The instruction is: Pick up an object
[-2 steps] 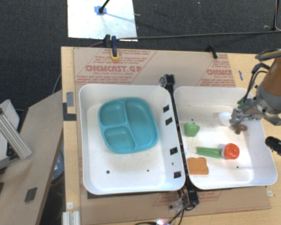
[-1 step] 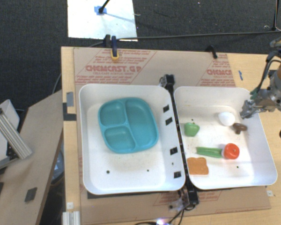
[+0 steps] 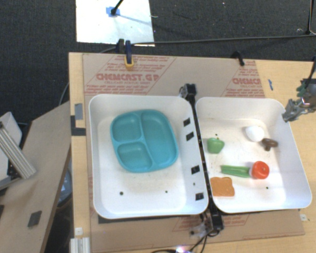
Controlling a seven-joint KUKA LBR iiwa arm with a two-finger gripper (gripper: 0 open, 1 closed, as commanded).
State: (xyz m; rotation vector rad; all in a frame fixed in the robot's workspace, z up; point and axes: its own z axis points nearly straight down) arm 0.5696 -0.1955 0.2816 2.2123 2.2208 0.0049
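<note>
Five small things, one right bin

Nearest the camera in my right bin lies an orange slab. Beyond it, a green stick touches a red ball. Farther back sit a green pepper, a brown piece and a white egg. The left bin carries a teal divided plate. My gripper hovers over the far right rim, holding nothing; how wide my jaws stand, I cannot tell.

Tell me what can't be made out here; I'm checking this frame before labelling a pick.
- Gripper: at the camera view's right edge, arm cut off; fingers too small to read.
- Brown item beside the white one: too small to identify.
- Orange piece: blurred, kind unclear.
</note>
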